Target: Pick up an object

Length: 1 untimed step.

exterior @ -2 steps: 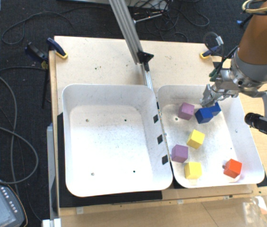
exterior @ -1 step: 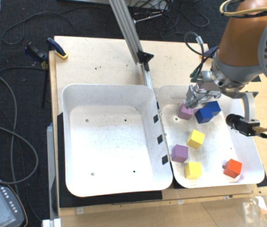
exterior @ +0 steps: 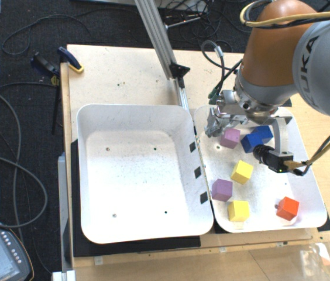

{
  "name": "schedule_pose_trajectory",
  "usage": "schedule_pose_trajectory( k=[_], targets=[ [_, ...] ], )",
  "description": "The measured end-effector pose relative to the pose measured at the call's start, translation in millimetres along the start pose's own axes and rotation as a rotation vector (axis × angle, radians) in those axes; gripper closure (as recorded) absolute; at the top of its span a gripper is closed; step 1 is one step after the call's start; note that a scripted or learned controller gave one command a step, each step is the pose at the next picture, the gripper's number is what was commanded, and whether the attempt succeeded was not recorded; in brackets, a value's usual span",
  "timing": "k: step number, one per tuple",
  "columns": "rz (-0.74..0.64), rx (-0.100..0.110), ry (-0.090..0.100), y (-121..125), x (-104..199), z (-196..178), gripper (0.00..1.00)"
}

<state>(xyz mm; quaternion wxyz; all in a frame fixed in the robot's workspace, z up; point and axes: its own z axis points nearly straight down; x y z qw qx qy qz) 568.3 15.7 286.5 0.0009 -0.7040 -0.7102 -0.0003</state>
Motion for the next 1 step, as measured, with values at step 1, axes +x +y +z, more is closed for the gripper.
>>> schedule_pose_trajectory(
  k=[1],
  targets=[
    [0.001,0.001,0.0,-11.4,57.5,4.7,1.0]
  ],
)
